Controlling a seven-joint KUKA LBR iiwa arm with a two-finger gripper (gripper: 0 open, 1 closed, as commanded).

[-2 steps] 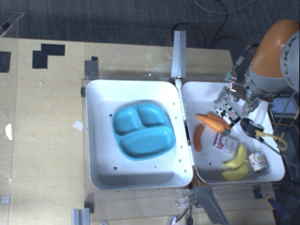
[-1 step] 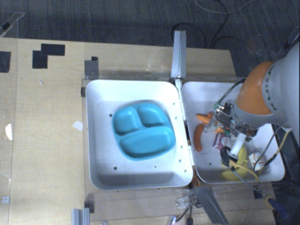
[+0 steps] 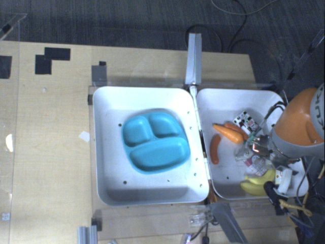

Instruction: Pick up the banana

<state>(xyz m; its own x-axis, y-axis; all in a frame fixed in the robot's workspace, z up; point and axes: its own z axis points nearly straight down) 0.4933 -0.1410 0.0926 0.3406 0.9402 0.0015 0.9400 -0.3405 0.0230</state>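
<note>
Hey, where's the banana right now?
The banana lies in the right bin, at its near edge, just below the gripper and right of the sausage.

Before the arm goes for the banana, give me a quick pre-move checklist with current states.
1. Banana in view, right bin, near corner: ok.
2. Gripper over the right bin: ok.
3. Gripper lined up above banana: not ok, it sits farther back, nearer the carrot.
4. Banana fully exposed: not ok, the arm overlaps its right end.
5. Banana close to the bin wall, room to descend: cannot tell.
6. Sausage away from banana: ok.
</note>
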